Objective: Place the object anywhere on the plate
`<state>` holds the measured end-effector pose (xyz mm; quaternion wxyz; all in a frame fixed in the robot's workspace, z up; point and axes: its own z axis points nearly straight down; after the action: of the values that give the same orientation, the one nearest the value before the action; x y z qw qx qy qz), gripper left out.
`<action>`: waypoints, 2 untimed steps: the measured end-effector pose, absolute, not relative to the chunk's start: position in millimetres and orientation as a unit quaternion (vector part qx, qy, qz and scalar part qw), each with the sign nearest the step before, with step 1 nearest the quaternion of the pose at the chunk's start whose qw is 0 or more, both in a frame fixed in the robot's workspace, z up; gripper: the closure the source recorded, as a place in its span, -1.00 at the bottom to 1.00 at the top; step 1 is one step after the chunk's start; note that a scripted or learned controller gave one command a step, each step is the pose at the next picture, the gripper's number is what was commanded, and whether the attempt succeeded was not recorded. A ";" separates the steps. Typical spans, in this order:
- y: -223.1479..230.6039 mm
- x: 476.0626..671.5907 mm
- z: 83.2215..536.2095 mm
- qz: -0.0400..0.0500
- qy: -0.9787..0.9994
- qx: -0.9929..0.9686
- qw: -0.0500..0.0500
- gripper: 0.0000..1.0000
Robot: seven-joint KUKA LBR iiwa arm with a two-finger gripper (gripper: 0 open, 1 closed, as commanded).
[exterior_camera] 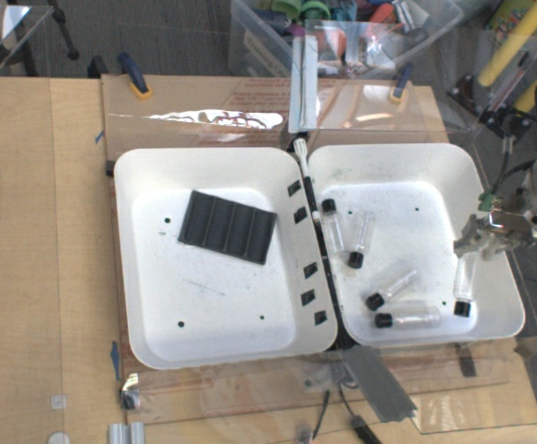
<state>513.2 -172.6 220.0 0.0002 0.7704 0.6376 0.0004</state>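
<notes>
A black ridged rectangular plate [228, 227] lies flat in the left bin [148, 331], towards its back. Several clear vials with black caps lie in the right bin [435, 169]. One vial [330, 225] and a second vial [358, 239] lie near the divider. Another vial [393, 287] and a further one [409, 318] lie towards the front. One more vial [463, 289] lies by the right wall. My gripper [480, 237] hangs over the right bin's right edge, just above the far end of that last vial. Nothing visibly hangs from it.
A row of small black clips [307, 268] runs along the ridge between the bins. A clear tub of colourful toys [343, 7] stands behind the bins. Clamps and a metal bracket [375, 382] sit at the front edge. Bare wooden bench lies to the left.
</notes>
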 end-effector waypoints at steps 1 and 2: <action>-172.7 513.2 220.1 0.000 0.638 0.770 0.000 -1.00; -208.3 540.6 332.7 0.000 0.676 0.737 0.001 -1.00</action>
<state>540.6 -208.3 332.7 0.0010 0.7370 0.6759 0.0000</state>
